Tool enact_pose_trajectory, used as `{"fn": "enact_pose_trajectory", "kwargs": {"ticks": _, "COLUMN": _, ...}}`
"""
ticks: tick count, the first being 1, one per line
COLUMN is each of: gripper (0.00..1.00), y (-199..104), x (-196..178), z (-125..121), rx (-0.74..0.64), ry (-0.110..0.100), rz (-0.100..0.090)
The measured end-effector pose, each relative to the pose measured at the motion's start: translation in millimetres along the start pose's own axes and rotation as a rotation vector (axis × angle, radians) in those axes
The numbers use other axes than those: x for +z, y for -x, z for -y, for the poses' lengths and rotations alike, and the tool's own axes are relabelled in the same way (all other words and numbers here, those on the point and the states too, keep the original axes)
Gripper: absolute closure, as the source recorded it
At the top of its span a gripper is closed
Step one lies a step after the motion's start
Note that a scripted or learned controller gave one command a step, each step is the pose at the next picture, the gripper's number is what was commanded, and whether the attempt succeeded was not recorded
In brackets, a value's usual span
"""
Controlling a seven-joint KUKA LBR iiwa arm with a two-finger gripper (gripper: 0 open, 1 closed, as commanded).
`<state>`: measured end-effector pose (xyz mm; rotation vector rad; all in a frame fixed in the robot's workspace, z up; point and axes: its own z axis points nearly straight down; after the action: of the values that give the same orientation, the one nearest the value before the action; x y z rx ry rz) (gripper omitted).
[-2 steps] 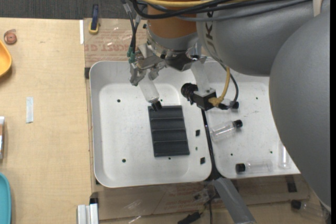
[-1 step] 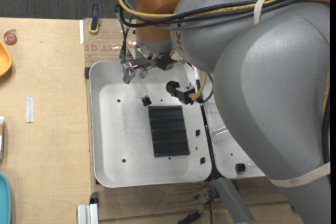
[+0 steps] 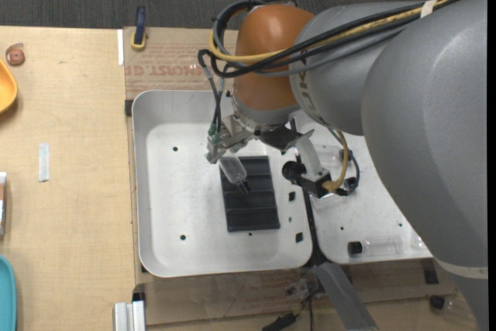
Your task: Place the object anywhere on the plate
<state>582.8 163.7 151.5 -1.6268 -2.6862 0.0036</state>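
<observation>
A black ribbed rectangular plate (image 3: 252, 201) lies flat in the middle of the left white bin (image 3: 155, 190). The arm reaches in from the right, its orange band above the wrist. My gripper (image 3: 227, 156) hangs over the plate's far left corner, pointing down at it. A small pale grey, partly see-through piece (image 3: 235, 170) shows at the gripper's tip, right over the plate's upper edge. Whether it is a loose object or part of the gripper is unclear.
The right bin (image 3: 387, 225) is mostly hidden under the big grey arm; a small black item (image 3: 355, 248) lies near its front edge. A cable-wrapped black fitting (image 3: 310, 181) hangs beside the plate's right side. A wooden bench (image 3: 62, 167) extends to the left.
</observation>
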Motion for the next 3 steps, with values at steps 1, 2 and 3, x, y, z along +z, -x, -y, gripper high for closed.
{"fn": "enact_pose_trajectory", "kwargs": {"ticks": 1, "gripper": 1.0, "y": -38.3, "x": -35.2, "z": -24.0, "rx": -0.196, "ry": 0.001, "rz": 0.001}}
{"fn": "enact_pose_trajectory", "kwargs": {"ticks": 2, "gripper": 1.0, "y": -61.8, "x": -50.3, "z": 10.7, "rx": -0.246, "ry": 0.0, "rz": 0.0}}
{"fn": "enact_pose_trajectory", "kwargs": {"ticks": 3, "gripper": 1.0, "y": -70.4, "x": -125.2, "z": 13.5, "rx": -0.319, "ry": 0.002, "rz": 0.001}}
